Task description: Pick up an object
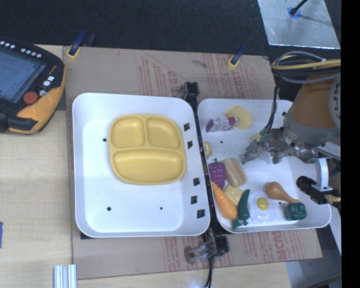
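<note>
The pincer (256,149) hangs over the right bin (300,224), nothing between its fingers. Finger spread cannot be determined. A bread roll (234,171) lies just beside it.

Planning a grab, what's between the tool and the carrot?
In the camera view, a bread roll lies between the tool and the carrot.

Light wooden bench (24,185) is carrying a brown cardboard sheet (162,65) held by blue-and-yellow clamps (75,44). Dark carpeted floor (156,11) is running behind, with a pale grey floor patch (300,23) lying top right. Black-and-orange teach pendant (21,86) is sitting at left.
</note>
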